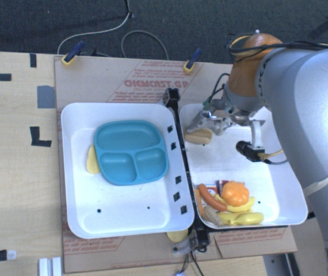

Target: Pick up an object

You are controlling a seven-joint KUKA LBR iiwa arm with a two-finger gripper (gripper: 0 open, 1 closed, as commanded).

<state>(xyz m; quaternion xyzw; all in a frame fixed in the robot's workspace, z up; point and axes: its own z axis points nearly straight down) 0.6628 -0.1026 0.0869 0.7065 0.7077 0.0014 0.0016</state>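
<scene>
My gripper (205,125) hangs over the far left corner of the right bin (227,167), close to the divider between the bins. A tan, bread-like piece (199,135) sits directly at the gripper's tip, touching or almost touching it; I cannot tell whether it is gripped or lying on the bin floor. At the right bin's near edge lies a pile: an orange fruit (235,193), a yellow banana (243,217), a reddish sausage-like piece (209,199) and a tan ridged item (210,214).
The left bin (124,214) holds a blue divided plate (132,152) with a yellow piece (91,160) poking out from under its left edge. The grey arm (302,114) covers the right bin's right side. A black cable plug (251,151) hangs beside the gripper.
</scene>
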